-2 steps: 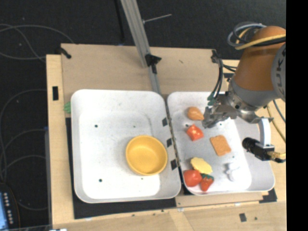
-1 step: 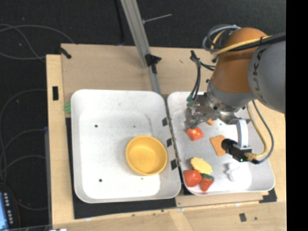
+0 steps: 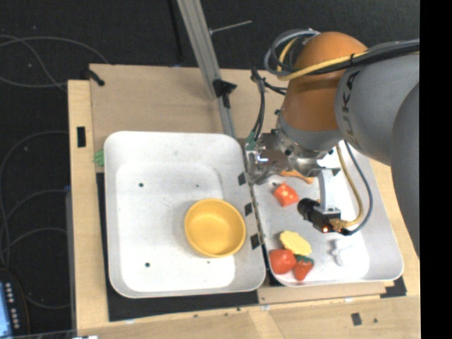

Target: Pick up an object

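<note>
Gripper [image 3: 272,162] state could not be told, its tip hidden under the wrist at the far left of the right bin [image 3: 381,260]. Near it lay a small orange block [image 3: 285,194], probably light, stiff and easy to pinch across its short sides. Nearer sat a yellow piece [image 3: 295,242], a tomato [image 3: 281,260] and a strawberry [image 3: 303,268], touching. A yellow bowl [image 3: 215,227] sat in the left bin [image 3: 141,161]. The arm [image 3: 374,111] reached in from the right, wrist bent down.
</note>
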